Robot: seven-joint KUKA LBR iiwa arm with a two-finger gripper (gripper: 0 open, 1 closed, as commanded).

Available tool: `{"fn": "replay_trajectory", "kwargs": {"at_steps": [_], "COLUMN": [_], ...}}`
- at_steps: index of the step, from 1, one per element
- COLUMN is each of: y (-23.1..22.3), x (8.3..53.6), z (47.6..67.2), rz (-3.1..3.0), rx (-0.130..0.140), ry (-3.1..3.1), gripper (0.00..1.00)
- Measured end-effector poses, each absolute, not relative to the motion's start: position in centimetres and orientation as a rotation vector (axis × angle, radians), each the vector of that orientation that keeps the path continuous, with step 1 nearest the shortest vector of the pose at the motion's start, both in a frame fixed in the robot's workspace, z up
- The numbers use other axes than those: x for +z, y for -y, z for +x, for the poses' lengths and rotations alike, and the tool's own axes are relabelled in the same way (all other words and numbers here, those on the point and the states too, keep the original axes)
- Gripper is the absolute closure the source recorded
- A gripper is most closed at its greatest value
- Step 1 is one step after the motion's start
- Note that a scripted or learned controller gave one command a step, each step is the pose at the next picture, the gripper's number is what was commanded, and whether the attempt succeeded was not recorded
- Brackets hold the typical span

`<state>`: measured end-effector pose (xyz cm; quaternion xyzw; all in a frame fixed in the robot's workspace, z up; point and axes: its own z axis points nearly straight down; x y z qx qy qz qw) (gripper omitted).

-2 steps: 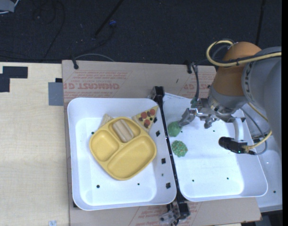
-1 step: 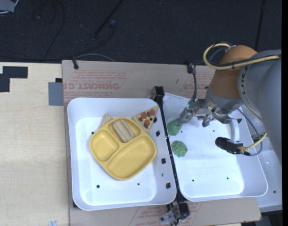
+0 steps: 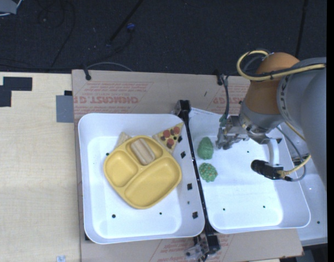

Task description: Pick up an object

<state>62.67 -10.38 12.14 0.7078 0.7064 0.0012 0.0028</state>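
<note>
Two green lumpy toy vegetables lie in the right bin (image 3: 254, 217), near its left wall: one (image 3: 205, 147) further back, the other (image 3: 208, 172) a little nearer the front. My gripper (image 3: 223, 141) hangs over the right bin's back left part, just right of the rear green piece, and I see nothing held in it. In the left bin (image 3: 95, 201) sits a yellow divided plate (image 3: 142, 172) with a tan bread-like piece (image 3: 142, 150) in its back compartment. A toy pizza slice (image 3: 170, 136) lies by the plate's back right corner.
A black divider (image 3: 193, 168) runs between the two bins. The bins rest on a cardboard sheet (image 3: 128, 91) over the pale bench. The arm's grey and orange body (image 3: 276, 97) covers the right bin's back right corner.
</note>
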Motion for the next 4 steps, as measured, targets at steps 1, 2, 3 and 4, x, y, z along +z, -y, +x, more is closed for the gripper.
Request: {"fn": "replay_trajectory", "kwargs": {"at_steps": [1, 2, 3, 4], "y": [10.8, 10.9, 11.0, 6.1], "x": [17.4, 22.4, 26.9, 27.0], "z": [63.6, 63.6, 63.6, 63.0], "rz": [2.222, 2.221, 2.220, 2.222], "rx": [-0.001, -0.001, -0.001, -0.004], "ry": [-2.222, -2.223, -2.223, -2.225], "gripper": [1.00, 1.00, 1.00, 1.00]}}
